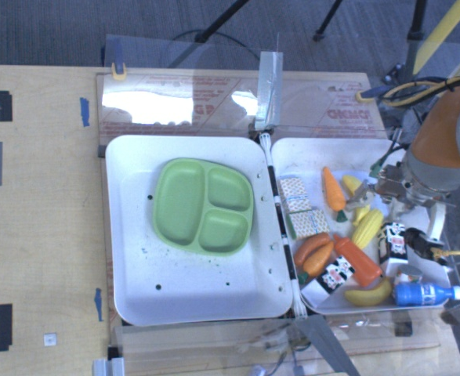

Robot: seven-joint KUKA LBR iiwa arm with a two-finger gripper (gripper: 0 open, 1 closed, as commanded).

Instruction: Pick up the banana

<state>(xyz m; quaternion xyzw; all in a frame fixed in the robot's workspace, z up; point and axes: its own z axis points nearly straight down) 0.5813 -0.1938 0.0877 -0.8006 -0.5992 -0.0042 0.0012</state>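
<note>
The desk (41, 210) is pale wood, marked with black corner brackets and bits of blue tape along its left side, and beyond its far edge lies dark carpet (73, 6) crossed by black tripod legs and a yellow bar at the top right corner. A clear plastic sheet (214, 96) with red printing stands along the far edge behind two shallow white bins. The left bin (135, 288) holds a green divided plate (202, 206) set toward its far half. The arm (443, 135) comes in over the right edge of the desk, its orange band above a grey wrist, hanging over the far right part of the right bin (292, 151). The tool (394, 190) sits low over the toys near that bin's right wall; whether it is released or clenched cannot be told from here. In the right bin, a carrot (334, 188) lies near the middle, a yellow corn cob (368, 225) just beside the tool, an orange-red bun-like toy (316, 253) toward the left wall, a cow-patterned carton (338, 274) next to it, and a blue bottle (425, 294) at the near right corner. The banana (371, 294) lies along the near edge of the right bin, between the carton and the bottle, apart from the tool.
</note>
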